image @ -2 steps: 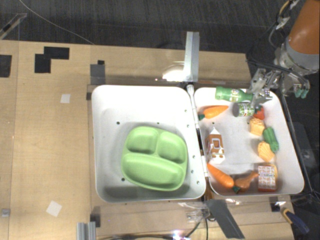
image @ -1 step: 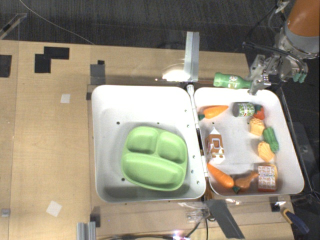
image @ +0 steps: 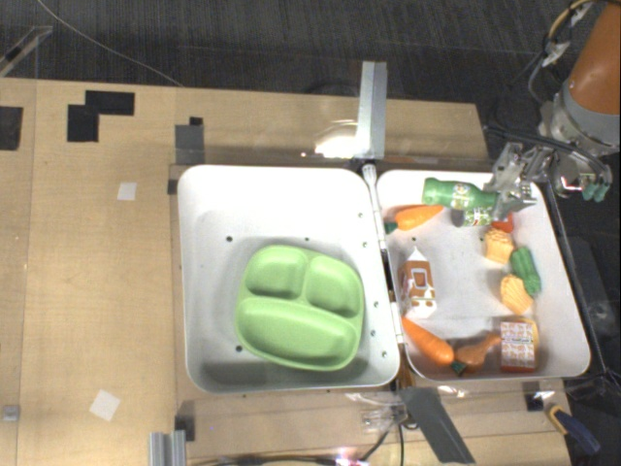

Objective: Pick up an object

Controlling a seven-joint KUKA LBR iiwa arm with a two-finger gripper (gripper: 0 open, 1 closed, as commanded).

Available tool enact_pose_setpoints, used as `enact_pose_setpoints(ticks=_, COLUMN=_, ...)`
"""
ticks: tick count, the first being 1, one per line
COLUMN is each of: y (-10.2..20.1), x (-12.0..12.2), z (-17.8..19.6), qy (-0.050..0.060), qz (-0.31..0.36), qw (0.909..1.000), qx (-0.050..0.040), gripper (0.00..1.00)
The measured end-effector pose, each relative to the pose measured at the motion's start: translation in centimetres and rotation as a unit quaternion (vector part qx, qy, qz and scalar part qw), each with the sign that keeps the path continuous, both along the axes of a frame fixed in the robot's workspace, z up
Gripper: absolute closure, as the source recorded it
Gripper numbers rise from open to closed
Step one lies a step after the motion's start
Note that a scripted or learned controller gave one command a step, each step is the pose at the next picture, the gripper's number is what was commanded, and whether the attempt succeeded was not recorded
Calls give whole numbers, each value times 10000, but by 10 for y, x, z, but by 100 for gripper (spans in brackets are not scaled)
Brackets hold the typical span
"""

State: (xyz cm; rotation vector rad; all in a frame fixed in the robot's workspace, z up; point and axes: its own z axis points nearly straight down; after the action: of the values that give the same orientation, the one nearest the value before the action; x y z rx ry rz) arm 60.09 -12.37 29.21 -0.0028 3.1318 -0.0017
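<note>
My gripper [image: 511, 184] hangs over the far right part of the right bin [image: 574, 330], at the right end of a green bottle [image: 454, 194] that lies on its side. Whether it touches the bottle I cannot tell. Just left of the bottle lies an orange carrot [image: 419, 216]. Below the gripper sit a small red piece [image: 502, 226], a yellow-orange piece [image: 498, 249] and a dark green pickle-like toy [image: 526, 269].
The right bin also holds a white and orange carton [image: 418, 283], a second carrot [image: 428, 341], a yellow lump [image: 515, 294], a brown piece [image: 474, 351] and a small box [image: 517, 345]. A green divided plate [image: 301, 306] lies in the left bin [image: 209, 212].
</note>
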Motion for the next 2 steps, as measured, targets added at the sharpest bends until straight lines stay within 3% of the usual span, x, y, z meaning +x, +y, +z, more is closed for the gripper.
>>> enact_pose_setpoints(ticks=1, y=47, x=51, z=-8, qy=0, qz=-266, qw=9996, qx=20, gripper=100)
enact_pose_setpoints(ticks=2, y=45, x=53, z=7, qy=-67, qz=-267, qw=9996, qx=11, gripper=100)
